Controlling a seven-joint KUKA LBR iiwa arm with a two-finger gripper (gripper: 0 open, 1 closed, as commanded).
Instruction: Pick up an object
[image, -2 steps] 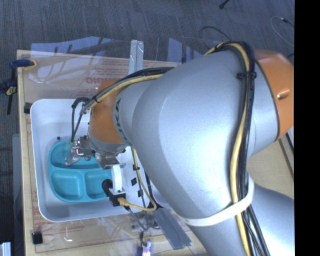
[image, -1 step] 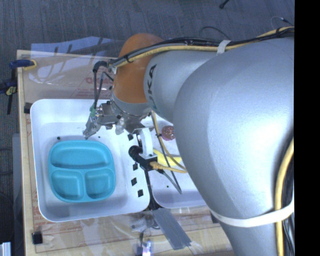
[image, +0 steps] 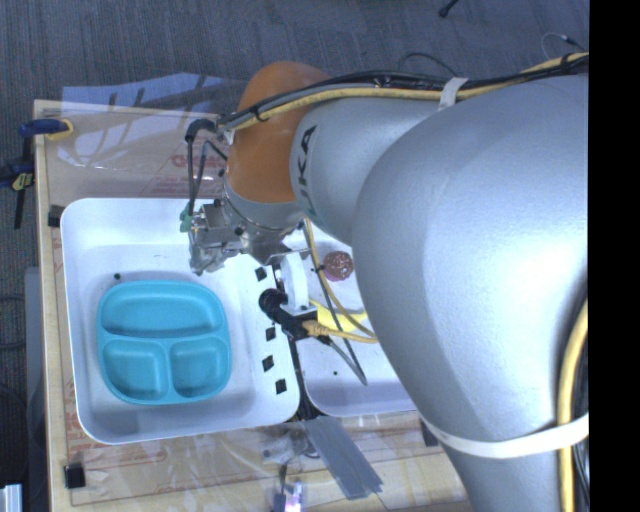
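Note:
A light blue divided plate (image: 163, 340) with three compartments lies in the left bin (image: 85, 240). My gripper (image: 208, 245) hangs over the far right part of that bin, just beyond the plate's far right corner. A small reddish-brown ball (image: 338, 265) lies in the right bin, close beside the arm. Nothing shows between gripper and plate.
The large grey arm covers most of the right bin (image: 350, 400). Small black marks run along the divider between the bins (image: 272, 345). A blue clamp (image: 42, 128) grips the bench's far left corner. Grey tape (image: 340, 455) lies at the front edge.

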